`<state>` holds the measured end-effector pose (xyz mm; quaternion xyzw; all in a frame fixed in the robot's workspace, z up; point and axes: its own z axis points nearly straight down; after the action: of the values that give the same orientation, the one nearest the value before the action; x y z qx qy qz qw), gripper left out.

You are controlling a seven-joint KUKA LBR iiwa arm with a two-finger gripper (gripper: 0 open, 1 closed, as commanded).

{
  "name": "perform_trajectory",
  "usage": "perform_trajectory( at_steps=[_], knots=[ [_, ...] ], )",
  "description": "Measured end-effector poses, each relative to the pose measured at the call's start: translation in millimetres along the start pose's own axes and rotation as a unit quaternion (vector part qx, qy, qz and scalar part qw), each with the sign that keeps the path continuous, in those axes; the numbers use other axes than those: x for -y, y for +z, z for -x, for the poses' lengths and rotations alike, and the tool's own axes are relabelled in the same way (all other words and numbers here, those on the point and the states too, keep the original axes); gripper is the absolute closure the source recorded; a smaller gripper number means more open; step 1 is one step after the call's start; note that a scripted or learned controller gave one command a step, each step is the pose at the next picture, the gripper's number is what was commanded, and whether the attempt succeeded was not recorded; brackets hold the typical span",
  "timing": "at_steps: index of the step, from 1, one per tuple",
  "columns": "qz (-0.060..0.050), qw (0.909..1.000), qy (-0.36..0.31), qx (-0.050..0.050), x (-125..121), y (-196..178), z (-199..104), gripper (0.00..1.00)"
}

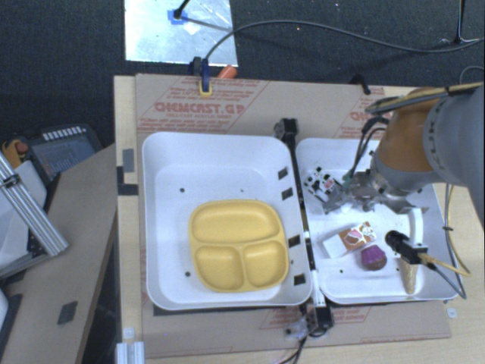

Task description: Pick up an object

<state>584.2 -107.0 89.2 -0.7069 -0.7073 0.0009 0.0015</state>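
The right bin [333, 287] holds several small objects. A white packet with an orange picture [351, 239] lies near its middle, and a purple lump [373, 258] sits just right of it. A tan cone with a black top [408, 268] lies toward the front right, and a white tube [414, 223] lies behind it. A small white item with black and pink marks [317, 180] rests at the bin's back left. My gripper [337, 196] hangs low over the back left of this bin, right beside that marked item. Nothing shows between its tips.
The left bin [163, 203] holds a yellow divided tray [238, 243]. A black divider [297, 203] runs between the bins. My grey arm with its orange band [403, 139] covers the right bin's back right corner. Cables cross the dark floor behind the bench.
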Motion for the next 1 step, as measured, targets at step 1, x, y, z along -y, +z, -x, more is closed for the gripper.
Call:
perform_trajectory(
  at_steps=[1],
  knots=[
    [0.003, 1.0, 0.0, 0.001, -1.4, -13.8, 0.6, 1.0]
  ],
)
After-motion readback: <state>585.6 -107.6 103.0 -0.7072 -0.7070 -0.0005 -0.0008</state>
